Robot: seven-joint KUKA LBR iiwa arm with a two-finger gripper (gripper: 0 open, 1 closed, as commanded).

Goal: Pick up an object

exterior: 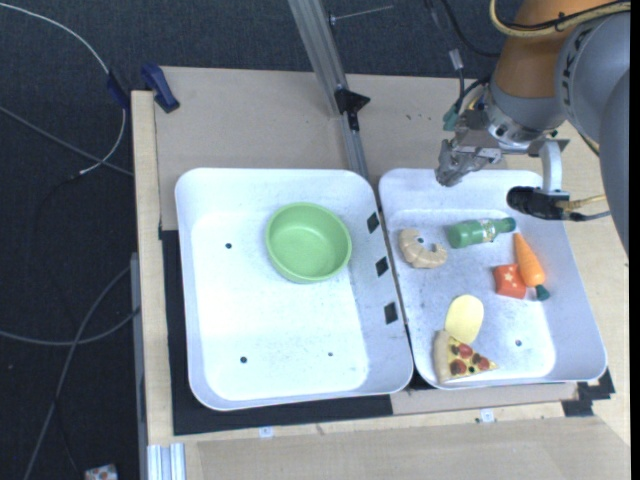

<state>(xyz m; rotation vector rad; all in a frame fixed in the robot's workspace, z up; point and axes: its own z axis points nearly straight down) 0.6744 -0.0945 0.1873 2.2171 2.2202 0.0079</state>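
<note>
Grey arm [600, 58], orange band [545, 38], metallic end effector [452, 173], cables.

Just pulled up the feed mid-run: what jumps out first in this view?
The lime-green bowl sits alone in the left bin. The right bin holds a cluster of toy food: a green bottle, a carrot, a pizza slice. The hand hangs over that bin's far edge.
</note>
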